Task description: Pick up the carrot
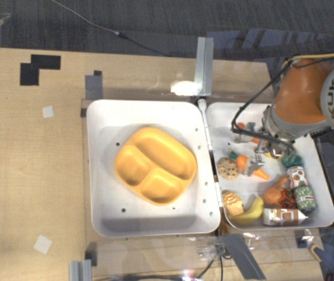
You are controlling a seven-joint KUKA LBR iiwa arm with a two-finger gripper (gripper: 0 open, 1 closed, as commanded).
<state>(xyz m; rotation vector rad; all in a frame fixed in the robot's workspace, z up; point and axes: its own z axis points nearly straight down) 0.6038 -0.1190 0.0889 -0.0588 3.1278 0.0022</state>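
Wooden bench (32,174): yellow tray (155,165) in left bin (99,215); gripper (260,157), grip unclear, over carrot (260,172).

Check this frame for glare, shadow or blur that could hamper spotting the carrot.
Camera view: a bright glare patch sits on the bench just beyond the bins; the yellow divided tray casts a soft shadow in the left bin; the carrot under the claw is small and slightly soft, among crowded items.

1. A yellow three-compartment plastic tray (155,165) is lying in the left white bin (105,215).
2. A round chocolate-chip cookie (227,168), a yellow banana (250,212) and a white carton (283,216) are sitting in the right white bin (219,119).
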